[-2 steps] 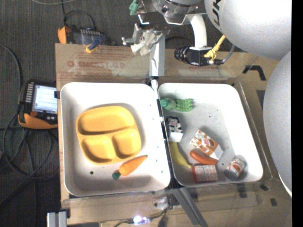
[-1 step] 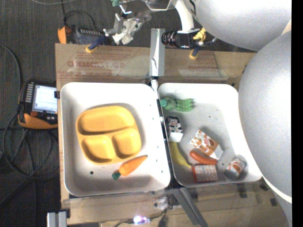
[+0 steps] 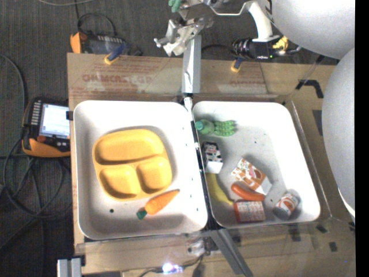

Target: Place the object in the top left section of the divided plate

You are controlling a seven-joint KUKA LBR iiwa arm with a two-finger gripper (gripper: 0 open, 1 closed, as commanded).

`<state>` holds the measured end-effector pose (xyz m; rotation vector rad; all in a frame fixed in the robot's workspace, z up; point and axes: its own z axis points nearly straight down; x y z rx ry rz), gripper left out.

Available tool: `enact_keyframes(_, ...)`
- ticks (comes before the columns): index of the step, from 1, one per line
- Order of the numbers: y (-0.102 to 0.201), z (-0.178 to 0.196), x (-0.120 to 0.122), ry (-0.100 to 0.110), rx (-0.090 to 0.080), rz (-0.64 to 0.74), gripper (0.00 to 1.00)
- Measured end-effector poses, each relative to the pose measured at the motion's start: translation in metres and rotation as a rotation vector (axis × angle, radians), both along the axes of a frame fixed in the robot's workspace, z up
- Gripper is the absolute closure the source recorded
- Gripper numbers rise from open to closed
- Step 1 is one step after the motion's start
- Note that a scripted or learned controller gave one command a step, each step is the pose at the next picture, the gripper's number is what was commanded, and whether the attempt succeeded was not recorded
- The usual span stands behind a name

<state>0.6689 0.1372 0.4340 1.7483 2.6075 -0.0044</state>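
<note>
While your gripper (image 3: 183,34) hangs past the yellow divided plastic plate's (image 3: 134,161) far side, finger state unclear, the orange toy carrot (image 3: 159,203) lies beside the plate's near edge, long axis slanting across.

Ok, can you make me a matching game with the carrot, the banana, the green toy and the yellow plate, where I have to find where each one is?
Things:
1. carrot
2. banana
3. green toy
4. yellow plate

Places:
A. top of the right bin, near the divider
B. middle of the left bin
C. left bin, just below the plate
D. right bin, along its left wall, lower down

Pairs: 1-C, 2-D, 3-A, 4-B
</note>
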Motion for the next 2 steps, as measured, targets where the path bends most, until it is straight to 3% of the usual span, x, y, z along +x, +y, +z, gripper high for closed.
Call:
enact_keyframes(1, 0.034, -0.033, 0.000, 0.001, -0.001, -0.068, 1.00)
enact_keyframes(2, -0.027, 0.000, 0.000, -0.001, 0.000, 0.052, 1.00)
